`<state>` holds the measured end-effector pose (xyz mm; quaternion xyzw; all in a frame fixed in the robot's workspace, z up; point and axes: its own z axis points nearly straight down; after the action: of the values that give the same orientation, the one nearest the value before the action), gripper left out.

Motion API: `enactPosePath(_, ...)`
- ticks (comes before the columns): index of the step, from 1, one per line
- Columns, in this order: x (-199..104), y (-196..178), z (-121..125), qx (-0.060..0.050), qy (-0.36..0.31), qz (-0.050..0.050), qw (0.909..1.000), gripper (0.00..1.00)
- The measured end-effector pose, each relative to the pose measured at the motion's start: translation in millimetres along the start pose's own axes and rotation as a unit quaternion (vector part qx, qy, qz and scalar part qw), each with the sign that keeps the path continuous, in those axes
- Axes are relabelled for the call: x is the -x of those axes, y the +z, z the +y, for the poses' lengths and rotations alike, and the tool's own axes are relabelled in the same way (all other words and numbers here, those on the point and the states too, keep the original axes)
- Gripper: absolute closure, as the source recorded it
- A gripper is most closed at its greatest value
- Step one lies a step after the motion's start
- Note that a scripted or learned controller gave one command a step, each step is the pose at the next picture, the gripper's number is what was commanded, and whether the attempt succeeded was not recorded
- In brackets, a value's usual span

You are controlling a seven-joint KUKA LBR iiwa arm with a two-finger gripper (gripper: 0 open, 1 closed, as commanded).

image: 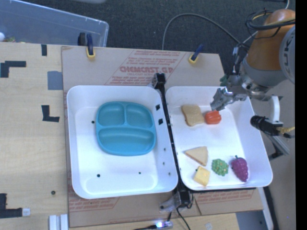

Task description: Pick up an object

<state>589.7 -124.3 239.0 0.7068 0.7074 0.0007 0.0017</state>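
A yellow cheese block [202,176] sits at the right bin's [256,150] near edge, beside green broccoli [220,166] and purple grapes [240,168]. Further back, a red tomato [213,117] lies just beside a toast slice [192,114], directly under the gripper [218,102]; I can't tell its grip. The left bin [81,128] holds a blue divided plate [126,128].

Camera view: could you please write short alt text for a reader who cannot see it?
The arm's pincer hovers just above a red tomato in the right bin, which also holds toast, a sandwich wedge, cheese, broccoli and purple grapes. The left bin holds a blue divided plate.
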Motion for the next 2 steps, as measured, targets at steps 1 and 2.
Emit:
enactPosePath(1, -59, 12, 13, -0.003, -0.003, 0.001, 1.0000, 1.00)
enactPosePath(2, -120, 7, 26, -0.002, -0.004, 0.001, 1.0000, 1.00)
